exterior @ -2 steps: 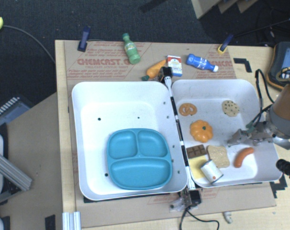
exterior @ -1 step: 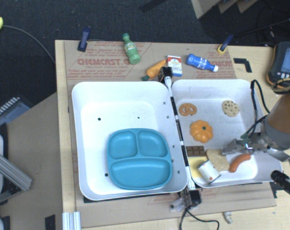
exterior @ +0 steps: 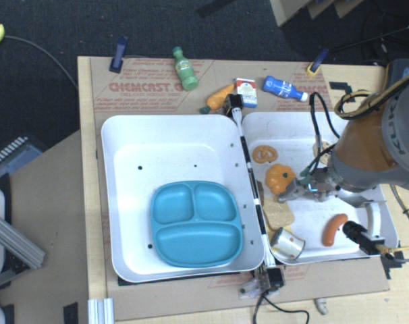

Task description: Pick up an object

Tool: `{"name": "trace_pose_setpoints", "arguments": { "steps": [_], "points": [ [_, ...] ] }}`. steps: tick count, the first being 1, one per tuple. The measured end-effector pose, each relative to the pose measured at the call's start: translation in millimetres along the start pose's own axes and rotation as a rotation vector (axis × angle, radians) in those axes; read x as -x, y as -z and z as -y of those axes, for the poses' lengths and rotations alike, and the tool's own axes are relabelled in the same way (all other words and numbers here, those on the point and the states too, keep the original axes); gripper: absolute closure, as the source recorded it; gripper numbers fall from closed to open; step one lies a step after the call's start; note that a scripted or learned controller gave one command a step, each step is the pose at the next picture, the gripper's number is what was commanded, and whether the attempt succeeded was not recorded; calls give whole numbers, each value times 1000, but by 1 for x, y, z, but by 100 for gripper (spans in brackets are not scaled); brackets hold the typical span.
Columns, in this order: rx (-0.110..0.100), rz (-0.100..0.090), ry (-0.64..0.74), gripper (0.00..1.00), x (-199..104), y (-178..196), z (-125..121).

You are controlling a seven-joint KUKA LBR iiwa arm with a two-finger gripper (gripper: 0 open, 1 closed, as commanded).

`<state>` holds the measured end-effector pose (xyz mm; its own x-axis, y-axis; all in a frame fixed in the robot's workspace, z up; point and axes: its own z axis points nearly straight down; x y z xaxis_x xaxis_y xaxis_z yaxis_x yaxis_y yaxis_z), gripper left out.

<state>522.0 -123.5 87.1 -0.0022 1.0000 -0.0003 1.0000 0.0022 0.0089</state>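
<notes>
In the right bin [exterior: 387, 211], the gripper [exterior: 293, 189] hangs low just beside the small orange pumpkin [exterior: 280, 178] near the bin's left wall, its grip impossible to tell.

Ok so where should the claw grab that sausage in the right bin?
Grip the sausage across its narrow middle, coming straight down from above. It lies flat and slanted on the right bin floor, with bare floor on both long sides, so fingers set across its length should fit.
</notes>
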Motion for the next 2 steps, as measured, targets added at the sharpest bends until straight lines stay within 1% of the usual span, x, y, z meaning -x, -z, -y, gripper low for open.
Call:
{"name": "trace_pose_setpoints", "arguments": {
  "steps": [1,2],
  "points": [
    [-8,-1,0,0,-28,-3,-71],
    [-7,1,-1,0,-22,-3,-97]
  ]
}}
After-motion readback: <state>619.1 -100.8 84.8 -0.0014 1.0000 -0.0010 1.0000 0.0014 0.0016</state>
